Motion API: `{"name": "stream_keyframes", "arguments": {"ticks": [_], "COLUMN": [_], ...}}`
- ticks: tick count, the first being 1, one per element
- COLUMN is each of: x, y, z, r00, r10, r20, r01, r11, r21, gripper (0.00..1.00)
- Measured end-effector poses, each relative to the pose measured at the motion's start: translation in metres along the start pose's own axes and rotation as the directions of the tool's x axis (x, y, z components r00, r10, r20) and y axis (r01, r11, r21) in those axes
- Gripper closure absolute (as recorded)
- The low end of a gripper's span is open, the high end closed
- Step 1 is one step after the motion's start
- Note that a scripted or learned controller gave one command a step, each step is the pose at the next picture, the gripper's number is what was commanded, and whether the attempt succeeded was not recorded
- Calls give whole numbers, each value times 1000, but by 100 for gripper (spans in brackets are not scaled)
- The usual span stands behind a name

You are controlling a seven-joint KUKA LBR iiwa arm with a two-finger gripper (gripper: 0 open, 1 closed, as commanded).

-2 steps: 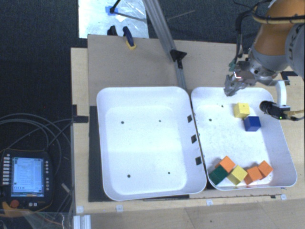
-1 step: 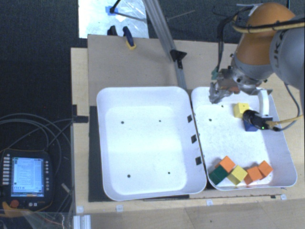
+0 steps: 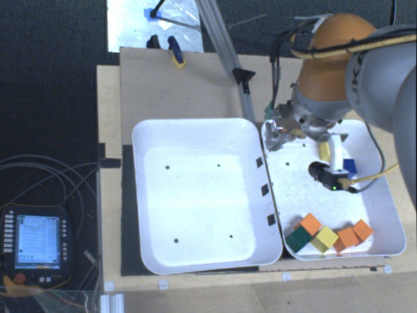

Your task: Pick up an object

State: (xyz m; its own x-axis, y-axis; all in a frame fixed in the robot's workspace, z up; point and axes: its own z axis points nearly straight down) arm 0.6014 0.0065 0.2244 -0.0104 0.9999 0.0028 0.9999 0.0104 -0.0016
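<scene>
You are looking down on a counter point(image 3: 195, 83) carrying two shallow white bins side by side. The left bin point(image 3: 195, 201) has only a few dark specks on its floor. The right bin point(image 3: 384, 201) holds the pickable blocks, clustered against its near wall: an orange block point(image 3: 311, 224), a green block point(image 3: 299, 239), a yellow block point(image 3: 324, 239) and another orange block point(image 3: 355, 233). A blue block point(image 3: 350, 167) and a yellowish piece point(image 3: 324, 151) lie further back, just beside the arm. The end effector point(image 3: 279, 134) hangs over the right bin's far-left corner, well apart from the cluster. Whether it is open or closed cannot be told; nothing is visibly held.
</scene>
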Motion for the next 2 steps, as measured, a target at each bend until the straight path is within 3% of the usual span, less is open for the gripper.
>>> {"name": "stream_keyframes", "arguments": {"ticks": [2], "x": [80], "y": [-47], "z": [-26], "r00": [1000], "r10": [0], "r20": [0], "r01": [0], "r11": [1000], "r21": [-4], "gripper": [100]}}
